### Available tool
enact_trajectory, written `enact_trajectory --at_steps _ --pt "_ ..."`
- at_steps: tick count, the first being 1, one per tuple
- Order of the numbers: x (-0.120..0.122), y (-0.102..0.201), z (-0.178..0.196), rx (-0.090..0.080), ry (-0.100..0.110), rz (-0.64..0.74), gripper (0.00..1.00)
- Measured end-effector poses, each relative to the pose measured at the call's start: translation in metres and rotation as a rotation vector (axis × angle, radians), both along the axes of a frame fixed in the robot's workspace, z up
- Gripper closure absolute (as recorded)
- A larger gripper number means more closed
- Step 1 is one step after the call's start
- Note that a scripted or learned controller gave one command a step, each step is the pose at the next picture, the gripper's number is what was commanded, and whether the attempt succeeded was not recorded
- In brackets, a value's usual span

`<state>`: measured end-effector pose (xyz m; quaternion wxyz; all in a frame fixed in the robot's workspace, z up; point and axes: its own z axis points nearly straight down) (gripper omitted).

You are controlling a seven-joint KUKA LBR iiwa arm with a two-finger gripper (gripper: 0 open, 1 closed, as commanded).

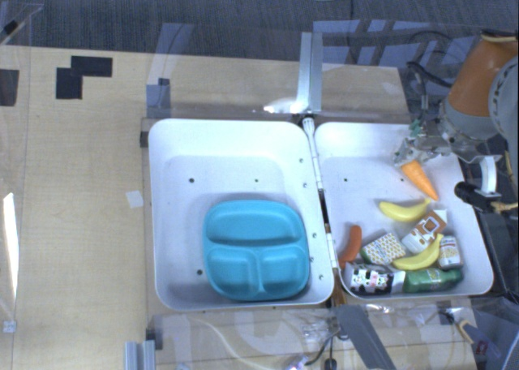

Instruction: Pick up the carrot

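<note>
The carrot point(421, 179), a short orange cone, lies in the right bin point(357, 157) near its far right side, thick end toward the back. My gripper point(417, 149) hangs directly over that thick end, at or just above it. The grey wrist with its orange band point(478, 76) reaches in from the right edge. Whether the gripper touches the carrot cannot be told from this view.
Just in front of the carrot lie two bananas point(403, 210) point(418, 257), small cartons point(425, 235), a checked box point(383, 247), a red sausage point(352, 244) and a green bottle point(432, 280). The left bin point(186, 157) holds a blue divided tray point(255, 248).
</note>
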<state>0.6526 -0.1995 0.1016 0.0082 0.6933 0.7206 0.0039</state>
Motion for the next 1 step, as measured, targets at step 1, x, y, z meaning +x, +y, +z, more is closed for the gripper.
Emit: enact_trajectory --at_steps 1 --pt "-0.0092 0.0552 0.0952 0.001 0.010 0.207 1.00"
